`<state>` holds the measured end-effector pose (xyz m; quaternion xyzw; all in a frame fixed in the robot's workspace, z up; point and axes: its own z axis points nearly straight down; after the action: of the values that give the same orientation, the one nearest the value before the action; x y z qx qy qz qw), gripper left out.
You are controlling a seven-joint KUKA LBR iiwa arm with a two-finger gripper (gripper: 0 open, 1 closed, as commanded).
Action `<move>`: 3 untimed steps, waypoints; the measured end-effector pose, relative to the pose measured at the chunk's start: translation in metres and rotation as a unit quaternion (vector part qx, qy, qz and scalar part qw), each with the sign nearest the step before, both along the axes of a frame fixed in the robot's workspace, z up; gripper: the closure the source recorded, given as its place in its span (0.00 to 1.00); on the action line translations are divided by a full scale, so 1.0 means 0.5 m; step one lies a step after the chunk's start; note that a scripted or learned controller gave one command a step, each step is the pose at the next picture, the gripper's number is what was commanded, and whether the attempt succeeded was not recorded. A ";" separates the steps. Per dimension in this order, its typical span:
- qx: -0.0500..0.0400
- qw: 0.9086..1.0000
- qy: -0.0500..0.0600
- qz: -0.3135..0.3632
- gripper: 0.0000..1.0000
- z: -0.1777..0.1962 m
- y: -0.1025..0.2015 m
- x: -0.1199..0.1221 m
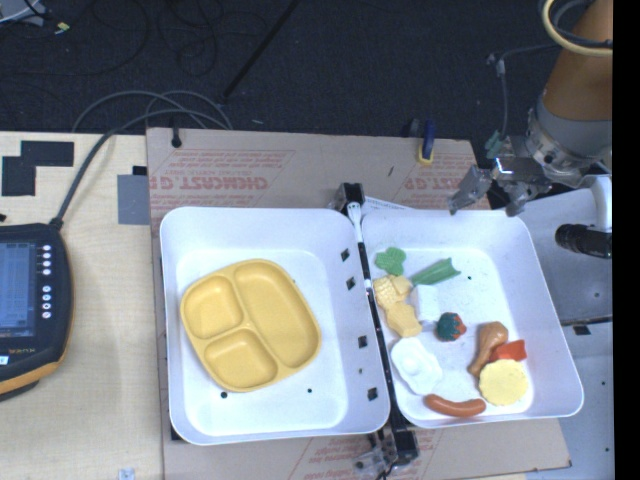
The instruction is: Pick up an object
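Brown cardboard sheeting [300, 168] covers the bench under two white bins, with dark floor and loose cables behind it. From my remote station I read the scene as follows.

Left bin [200, 408]: holds one yellow divided tray [250, 323] with three compartments, lying tilted relative to the bin walls.

Right bin [545, 298]: holds the pick candidates, all toy food. A green leafy piece [391, 260] and a green pod [436, 271] lie near the far end. A pale yellow corn-like piece [397, 304] lies along the dividing wall. A small dark green and red piece [451, 326] sits near the middle. A white piece [416, 364], a sausage [455, 405], a drumstick [488, 344], a red piece [512, 350] and a yellow round slice [503, 382] cluster at the near end.

Gripper [493, 190]: positioned above the far right corner of the right bin, well apart from every item. Its fingers appear spread, with nothing between them.

A teach pendant [25, 303] rests at the left edge of the bench.
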<state>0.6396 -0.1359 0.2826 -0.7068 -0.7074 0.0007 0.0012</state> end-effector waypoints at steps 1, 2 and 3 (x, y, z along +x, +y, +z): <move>0.000 1.000 -0.007 0.003 0.00 0.254 0.118 -0.049; 0.001 1.000 0.002 0.004 0.00 0.227 0.306 -0.182; 0.000 1.000 0.002 0.002 1.00 0.245 0.297 -0.176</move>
<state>0.5514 0.0127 0.4053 -0.7054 -0.7088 0.0022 0.0023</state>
